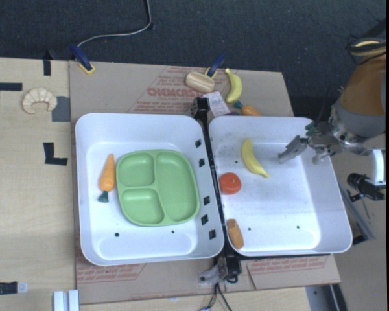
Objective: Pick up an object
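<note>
The bench point(26, 193) is surfaced in tan board with black tape marks on its left side. A sheet of printed cardboard point(149, 92) lies beneath the two bins.

The left bin point(91, 238) holds a green divided plate point(159, 186), lying flat near its centre. A toy carrot point(107, 173) lies just beside the plate's left edge, its green top pointing toward the near wall.

The right bin point(324, 232) holds three items. A yellow banana point(252, 158) lies in the far half, slanted. A red tomato point(230, 183) sits near the bin's left wall, close below the banana but apart from it. An orange bread-like piece point(235, 233) rests in the near left corner against the wall.

The arm point(363, 102) enters from the right, its orange band above the wrist. The gripper point(305, 149) hovers over the far right part of the right bin, well to the right of the banana. Its two fingers stand apart with nothing between them.

Outside the bins, a croissant point(39, 100) lies on the bench at far left. Behind the bins, on the cardboard, sit a bread roll point(199, 81), a second banana point(233, 86) and a small packet point(215, 102), clustered near the junction of the two bins. Two blue clamps point(82, 58) grip the cardboard's far edge.
</note>
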`<state>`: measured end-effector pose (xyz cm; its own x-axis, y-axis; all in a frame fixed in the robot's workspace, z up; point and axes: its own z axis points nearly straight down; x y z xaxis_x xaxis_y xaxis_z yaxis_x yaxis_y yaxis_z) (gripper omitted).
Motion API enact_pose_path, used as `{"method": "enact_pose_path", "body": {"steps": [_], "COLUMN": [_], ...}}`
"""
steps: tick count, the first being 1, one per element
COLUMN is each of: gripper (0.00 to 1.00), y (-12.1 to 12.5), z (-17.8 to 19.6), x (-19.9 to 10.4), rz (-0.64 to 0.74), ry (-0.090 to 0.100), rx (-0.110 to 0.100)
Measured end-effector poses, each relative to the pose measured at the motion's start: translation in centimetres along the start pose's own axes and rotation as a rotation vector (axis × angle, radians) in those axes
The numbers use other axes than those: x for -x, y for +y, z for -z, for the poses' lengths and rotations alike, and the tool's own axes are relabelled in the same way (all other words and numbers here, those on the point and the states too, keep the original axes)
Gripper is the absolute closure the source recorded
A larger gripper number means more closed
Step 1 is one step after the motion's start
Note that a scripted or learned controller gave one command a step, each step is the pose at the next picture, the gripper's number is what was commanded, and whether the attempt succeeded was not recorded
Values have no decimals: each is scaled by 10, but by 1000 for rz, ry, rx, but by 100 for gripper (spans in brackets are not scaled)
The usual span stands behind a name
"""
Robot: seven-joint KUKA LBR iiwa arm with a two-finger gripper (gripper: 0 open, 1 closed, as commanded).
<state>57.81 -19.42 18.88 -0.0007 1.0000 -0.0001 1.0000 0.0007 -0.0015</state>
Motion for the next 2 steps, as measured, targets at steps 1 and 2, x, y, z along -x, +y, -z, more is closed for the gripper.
{"method": "enact_pose_path", "body": {"steps": [1, 2], "gripper": [0, 0], "y": [33, 91], "z": [-102, -103], "x": [-78, -100], "rz": [2, 2], "ry": [0, -1], "rx": [5, 4]}}
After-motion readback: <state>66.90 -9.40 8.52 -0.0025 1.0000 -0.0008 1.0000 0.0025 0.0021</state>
